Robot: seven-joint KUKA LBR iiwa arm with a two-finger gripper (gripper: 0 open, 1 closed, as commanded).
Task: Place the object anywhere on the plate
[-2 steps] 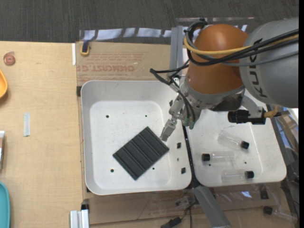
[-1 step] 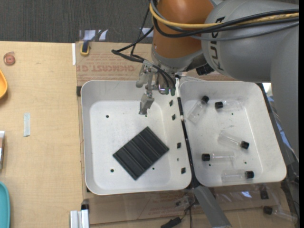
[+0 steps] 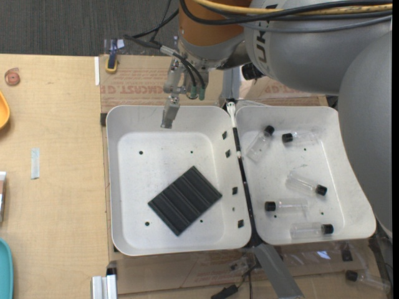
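Observation:
A black ribbed rectangular plate (image 3: 185, 200) lies at a slant on the floor of the left bin (image 3: 124, 167). Several clear vials with black caps lie in the right bin (image 3: 349, 167), among them one at the back left (image 3: 257, 145), one in the middle (image 3: 303, 184) and one at the front (image 3: 308, 230). My gripper (image 3: 167, 123) hangs over the back edge of the left bin, well behind the plate and far from the vials. I see nothing held in it from this angle.
The large grey arm (image 3: 312, 36) and its cables cover the top right. A ridge (image 3: 238, 161) divides the two bins. The wooden bench (image 3: 50, 167) to the left bears a small grey strip (image 3: 35, 164); an orange object (image 3: 3, 114) sits at its edge.

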